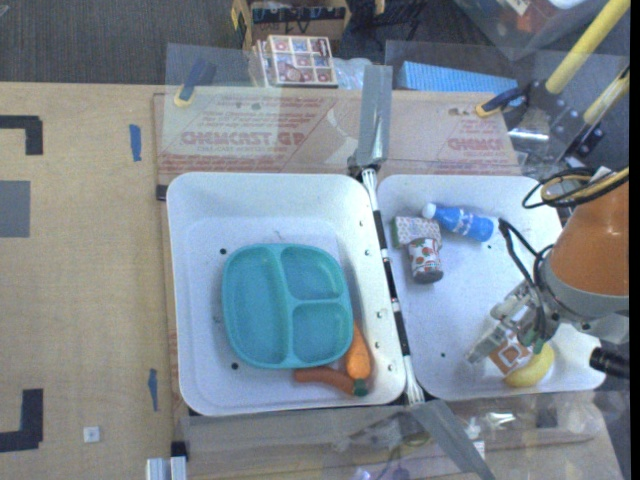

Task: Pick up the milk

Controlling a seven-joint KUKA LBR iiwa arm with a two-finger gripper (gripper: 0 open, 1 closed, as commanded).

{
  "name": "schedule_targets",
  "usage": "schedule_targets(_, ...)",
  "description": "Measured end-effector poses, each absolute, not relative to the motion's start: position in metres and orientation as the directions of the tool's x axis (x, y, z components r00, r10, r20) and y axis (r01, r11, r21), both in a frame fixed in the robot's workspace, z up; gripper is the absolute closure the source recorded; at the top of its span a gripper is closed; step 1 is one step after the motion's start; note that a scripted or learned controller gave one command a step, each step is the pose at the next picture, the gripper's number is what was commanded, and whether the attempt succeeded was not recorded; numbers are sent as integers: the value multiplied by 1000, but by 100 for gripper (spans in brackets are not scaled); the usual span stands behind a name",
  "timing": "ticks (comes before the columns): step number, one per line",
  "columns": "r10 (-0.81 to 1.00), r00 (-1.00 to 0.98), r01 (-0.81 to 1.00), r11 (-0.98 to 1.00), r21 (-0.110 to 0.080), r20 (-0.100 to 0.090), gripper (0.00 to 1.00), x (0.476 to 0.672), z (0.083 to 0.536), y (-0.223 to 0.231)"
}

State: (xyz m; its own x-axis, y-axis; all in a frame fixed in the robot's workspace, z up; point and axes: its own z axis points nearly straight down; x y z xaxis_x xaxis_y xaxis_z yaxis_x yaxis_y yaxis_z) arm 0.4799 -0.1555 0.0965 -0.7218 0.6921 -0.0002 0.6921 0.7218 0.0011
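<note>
Camera view: tool (505, 340) low in the right bin (455, 368), beside a banana (532, 367).
Whether it gripped anything could not be told; the milk carton (426, 254) stood apart, near the blue bottle (462, 222).

The scene is viewed from a single fixed camera set above the pale wooden bench (80, 298), looking down at a slant. Both shallow white plastic bins (190, 228) are taken in from moderate height, side by side, with cluttered floor seen beyond the bench's far edge.
</note>
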Motion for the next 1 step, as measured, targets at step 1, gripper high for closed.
schedule_targets(1,695,-719,695,719,4,-4,100,481,107,-156)
